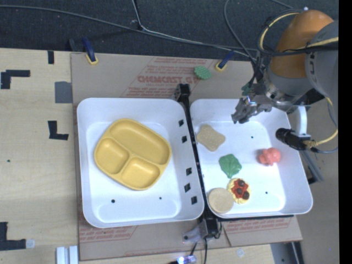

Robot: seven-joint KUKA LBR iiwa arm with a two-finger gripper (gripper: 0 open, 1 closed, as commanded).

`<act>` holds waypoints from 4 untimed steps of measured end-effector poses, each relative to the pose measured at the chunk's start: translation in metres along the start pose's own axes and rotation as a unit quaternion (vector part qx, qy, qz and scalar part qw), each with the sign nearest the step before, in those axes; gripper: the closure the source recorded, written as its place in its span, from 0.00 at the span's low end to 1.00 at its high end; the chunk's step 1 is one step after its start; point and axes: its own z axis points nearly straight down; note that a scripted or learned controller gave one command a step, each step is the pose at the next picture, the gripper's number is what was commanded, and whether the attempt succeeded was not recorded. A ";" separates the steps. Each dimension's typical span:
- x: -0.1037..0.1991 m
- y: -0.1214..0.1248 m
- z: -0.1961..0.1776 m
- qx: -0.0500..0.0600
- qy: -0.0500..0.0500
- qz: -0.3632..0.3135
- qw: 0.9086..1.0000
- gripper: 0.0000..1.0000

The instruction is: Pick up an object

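Note:
The right bin (286, 202) holds several toy foods: a tan bread slice (210, 138), a green leafy piece (230, 164), a pink lump (269, 156), a round beige disc (220, 200) and a yellow piece with red topping (240, 190). My gripper (242, 113) hangs over the bin's far part, above and to the right of the bread slice. Nothing shows between its dark fingers, and no toy touches it.
The left bin (91, 202) holds a yellow divided plate (132, 154). A small green object (202, 72) lies on the cardboard behind the bins. Black clips (182, 92) sit along the divider between the bins. Cables run across the dark back area.

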 end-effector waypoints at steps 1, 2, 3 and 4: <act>0.000 0.001 -0.040 0.000 0.000 -0.001 1.000 1.00; 0.054 -0.001 -0.028 0.003 0.001 -0.002 1.000 1.00; 0.100 -0.006 -0.029 0.003 0.001 -0.002 1.000 1.00; 0.147 -0.021 -0.014 0.004 0.001 -0.002 1.000 1.00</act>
